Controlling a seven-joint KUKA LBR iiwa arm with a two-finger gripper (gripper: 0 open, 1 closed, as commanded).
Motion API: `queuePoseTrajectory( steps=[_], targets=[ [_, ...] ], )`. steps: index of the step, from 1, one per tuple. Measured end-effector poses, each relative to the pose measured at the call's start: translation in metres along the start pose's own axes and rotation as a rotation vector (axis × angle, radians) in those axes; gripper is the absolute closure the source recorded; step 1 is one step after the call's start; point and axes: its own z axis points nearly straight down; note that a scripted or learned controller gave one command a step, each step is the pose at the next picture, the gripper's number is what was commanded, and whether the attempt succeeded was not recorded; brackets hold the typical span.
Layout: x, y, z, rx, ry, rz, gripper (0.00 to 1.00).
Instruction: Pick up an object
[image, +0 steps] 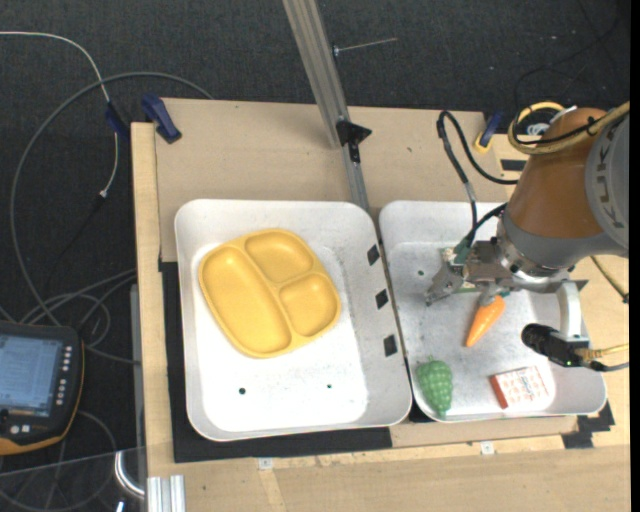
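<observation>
In the right bin (420, 225) lie an orange carrot (484, 321), a green knobbly toy vegetable (436, 385) at the front edge, and a small red and white box (521, 387) at the front right. My gripper (467, 289) hangs over the middle of this bin, just up and left of the carrot's upper end. Its fingers (440, 291) stand spread apart and open, with nothing between them. The carrot's top lies close under the right finger, and I cannot tell whether they touch.
The left bin (200, 390) holds a yellow divided plate (268, 291). A metal pole (330, 90) slants down to the seam between the bins. Black cables (460, 165) run behind the right bin, and a black part on the arm (552, 343) overhangs its right side.
</observation>
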Motion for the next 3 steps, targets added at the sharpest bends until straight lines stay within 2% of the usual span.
queuePoseTrajectory(
  steps=[2,3],
  targets=[
    [0.0,-0.009,0.081,-0.001,0.0,0.0,0.0],
    [0.0,-0.008,0.068,-0.007,0.0,0.0,1.0]
  ],
)
